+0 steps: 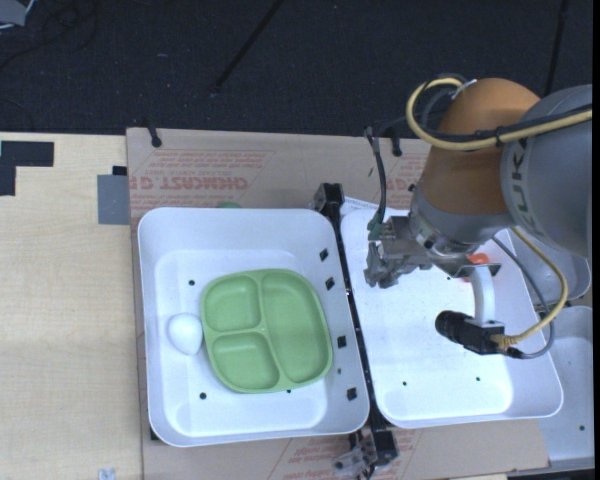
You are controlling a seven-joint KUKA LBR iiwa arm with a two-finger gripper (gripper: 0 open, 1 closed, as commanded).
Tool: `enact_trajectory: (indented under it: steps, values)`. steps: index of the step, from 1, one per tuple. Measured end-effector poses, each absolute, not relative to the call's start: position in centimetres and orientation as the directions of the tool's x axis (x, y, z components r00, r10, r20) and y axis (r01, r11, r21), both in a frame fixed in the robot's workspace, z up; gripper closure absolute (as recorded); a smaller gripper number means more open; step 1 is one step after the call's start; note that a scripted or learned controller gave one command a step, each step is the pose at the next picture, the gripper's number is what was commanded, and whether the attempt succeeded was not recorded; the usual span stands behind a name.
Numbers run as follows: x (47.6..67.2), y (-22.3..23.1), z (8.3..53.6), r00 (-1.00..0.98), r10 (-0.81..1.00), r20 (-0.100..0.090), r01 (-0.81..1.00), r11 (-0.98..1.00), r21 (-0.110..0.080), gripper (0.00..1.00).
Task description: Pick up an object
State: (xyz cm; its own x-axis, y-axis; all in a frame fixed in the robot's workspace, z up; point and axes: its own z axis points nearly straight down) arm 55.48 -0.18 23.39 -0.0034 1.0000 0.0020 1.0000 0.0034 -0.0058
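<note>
A green three-compartment plate lies flat in the left bin. A small white ball rests against the plate's left edge. My gripper hangs low over the upper left part of the right bin, close to the divider between the bins. I see nothing held under it. A small red-orange thing peeks out beside the wrist, mostly hidden by the arm.
The grey arm with its orange band covers the upper right of the right bin. A black divider rail runs between the bins. Cardboard lies under both bins, and a wooden bench top stretches to the left.
</note>
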Motion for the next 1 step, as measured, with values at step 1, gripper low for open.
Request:
enact_trajectory:
  steps: [1]
  values:
    - [55.65, 6.06, 23.61, -0.006, 1.000, 0.003, 1.000, 0.006, -0.004, 1.00]
